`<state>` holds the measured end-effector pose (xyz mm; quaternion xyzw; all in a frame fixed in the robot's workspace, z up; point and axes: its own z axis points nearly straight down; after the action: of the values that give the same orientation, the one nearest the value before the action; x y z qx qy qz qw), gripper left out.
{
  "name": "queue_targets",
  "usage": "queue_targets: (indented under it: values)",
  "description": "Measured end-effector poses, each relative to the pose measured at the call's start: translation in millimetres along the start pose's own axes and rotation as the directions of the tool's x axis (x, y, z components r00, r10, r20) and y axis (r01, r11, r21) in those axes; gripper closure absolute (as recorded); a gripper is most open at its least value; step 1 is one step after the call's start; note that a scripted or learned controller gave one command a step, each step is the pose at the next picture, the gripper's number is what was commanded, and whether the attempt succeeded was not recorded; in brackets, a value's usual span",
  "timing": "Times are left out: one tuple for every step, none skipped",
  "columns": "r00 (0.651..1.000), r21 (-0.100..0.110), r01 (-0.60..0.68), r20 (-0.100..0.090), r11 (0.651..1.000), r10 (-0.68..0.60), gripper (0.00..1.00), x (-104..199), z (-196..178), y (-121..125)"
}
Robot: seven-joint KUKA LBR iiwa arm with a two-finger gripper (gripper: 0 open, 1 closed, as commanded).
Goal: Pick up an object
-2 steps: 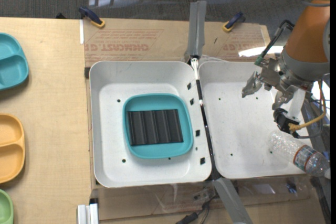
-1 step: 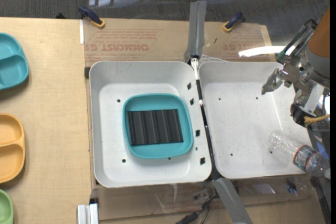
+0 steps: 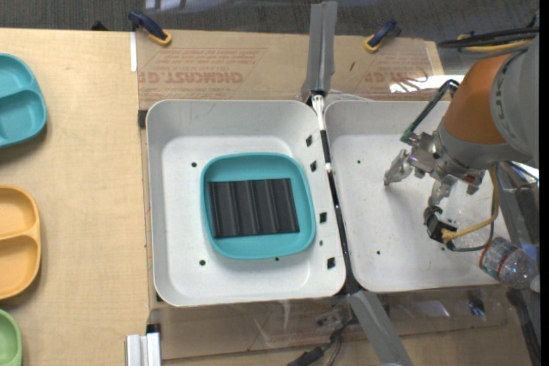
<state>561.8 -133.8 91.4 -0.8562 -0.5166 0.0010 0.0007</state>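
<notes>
Lying in the left bin, teal tray [image 3: 259, 207] well apart from hand [image 3: 412, 170].

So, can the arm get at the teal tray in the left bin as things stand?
Probably yes. The teal tray lies uncovered in the left bin, and nothing stands between it and the pincer over the right bin.

Teal tray [image 3: 257, 249], dark ribbed centre; white bins [image 3: 171, 210].

Teal tray [image 3: 257, 207] in the left bin

We see a square teal tray with rounded corners and a dark ribbed insert, lying flat at the middle of the left bin, well apart from the tool [image 3: 412, 171] to its right.
</notes>
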Motion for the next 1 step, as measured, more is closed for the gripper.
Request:
queue_targets:
  values:
    - [0.992, -0.001, -0.124, 0.001, 0.992, 0.124, 0.00, -37.3, -90.5, -10.1]
